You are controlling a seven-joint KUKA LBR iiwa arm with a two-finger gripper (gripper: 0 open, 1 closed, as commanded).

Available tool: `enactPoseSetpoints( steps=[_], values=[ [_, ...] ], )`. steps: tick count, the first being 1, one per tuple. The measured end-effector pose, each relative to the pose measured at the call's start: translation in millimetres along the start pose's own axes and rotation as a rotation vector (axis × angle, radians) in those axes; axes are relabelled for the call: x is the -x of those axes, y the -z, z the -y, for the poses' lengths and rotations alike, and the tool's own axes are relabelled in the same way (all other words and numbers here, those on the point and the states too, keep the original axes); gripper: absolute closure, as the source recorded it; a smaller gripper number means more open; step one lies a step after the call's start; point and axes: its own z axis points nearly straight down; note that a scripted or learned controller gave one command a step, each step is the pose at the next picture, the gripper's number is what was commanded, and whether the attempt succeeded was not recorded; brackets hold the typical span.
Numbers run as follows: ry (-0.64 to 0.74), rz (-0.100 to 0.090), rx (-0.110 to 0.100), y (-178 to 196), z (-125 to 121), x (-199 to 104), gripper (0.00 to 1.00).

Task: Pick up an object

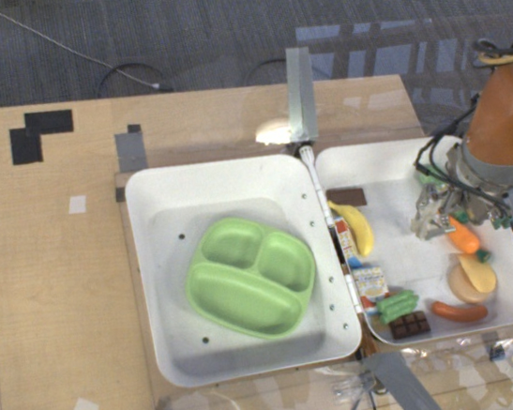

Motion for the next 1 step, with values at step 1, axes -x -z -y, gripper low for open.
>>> enactPoseSetpoints(
  steps=[1],
  values=[
    [0.361,-0.015,0.006,92.9,29.6,-0.8,1.0]
  ],
)
